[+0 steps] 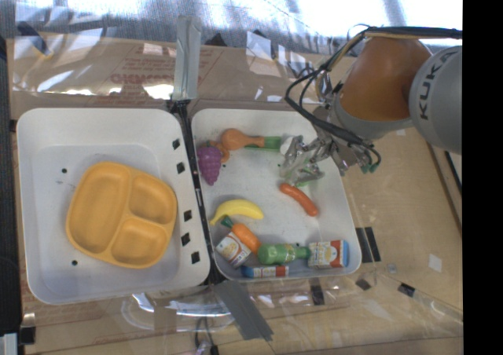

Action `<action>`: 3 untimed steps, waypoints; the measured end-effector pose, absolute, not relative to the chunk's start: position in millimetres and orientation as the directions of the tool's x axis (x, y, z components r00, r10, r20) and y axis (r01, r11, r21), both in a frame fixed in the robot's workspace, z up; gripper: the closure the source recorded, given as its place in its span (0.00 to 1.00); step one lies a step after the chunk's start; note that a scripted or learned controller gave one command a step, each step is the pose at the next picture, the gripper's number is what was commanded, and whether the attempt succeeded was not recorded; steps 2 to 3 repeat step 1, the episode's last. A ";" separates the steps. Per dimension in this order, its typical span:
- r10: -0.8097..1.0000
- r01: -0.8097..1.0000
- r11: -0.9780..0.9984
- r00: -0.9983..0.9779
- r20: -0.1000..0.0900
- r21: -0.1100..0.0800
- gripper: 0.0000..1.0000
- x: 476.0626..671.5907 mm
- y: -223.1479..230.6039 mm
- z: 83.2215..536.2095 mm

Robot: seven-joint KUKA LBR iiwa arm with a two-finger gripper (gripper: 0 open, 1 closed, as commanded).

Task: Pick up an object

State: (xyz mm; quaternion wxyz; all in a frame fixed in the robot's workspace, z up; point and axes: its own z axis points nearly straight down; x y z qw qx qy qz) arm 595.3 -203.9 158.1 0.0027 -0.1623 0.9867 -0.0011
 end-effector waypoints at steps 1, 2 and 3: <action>-0.385 -0.385 0.923 -0.923 -0.004 -0.002 1.00 561.1 -148.0 196.1; -0.385 -0.385 0.923 -0.923 -0.004 -0.002 1.00 561.1 -148.0 196.1; -0.385 -0.385 0.923 -0.923 -0.004 -0.002 1.00 561.1 -148.0 196.1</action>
